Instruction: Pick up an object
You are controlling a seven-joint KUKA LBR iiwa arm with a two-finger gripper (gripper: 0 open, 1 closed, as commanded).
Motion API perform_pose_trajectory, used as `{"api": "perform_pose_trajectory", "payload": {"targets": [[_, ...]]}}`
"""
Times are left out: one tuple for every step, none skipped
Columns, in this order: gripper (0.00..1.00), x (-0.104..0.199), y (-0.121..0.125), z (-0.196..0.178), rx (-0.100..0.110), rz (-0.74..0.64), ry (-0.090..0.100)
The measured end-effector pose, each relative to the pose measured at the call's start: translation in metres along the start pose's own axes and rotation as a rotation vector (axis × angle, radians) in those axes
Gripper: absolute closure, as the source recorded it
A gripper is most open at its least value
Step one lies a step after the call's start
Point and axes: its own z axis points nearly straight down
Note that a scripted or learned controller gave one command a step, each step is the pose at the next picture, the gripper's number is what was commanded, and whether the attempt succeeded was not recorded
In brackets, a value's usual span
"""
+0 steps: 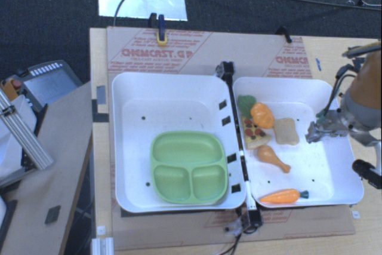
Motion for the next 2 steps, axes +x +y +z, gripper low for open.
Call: {"api": "perform_pose_trajectory", "payload": {"targets": [[1.00,0.001,0.004,-0.044,0.001,0.000,0.000],[1.00,0.000,0.006,-0.083,0.001,0.000,0.000]]}}
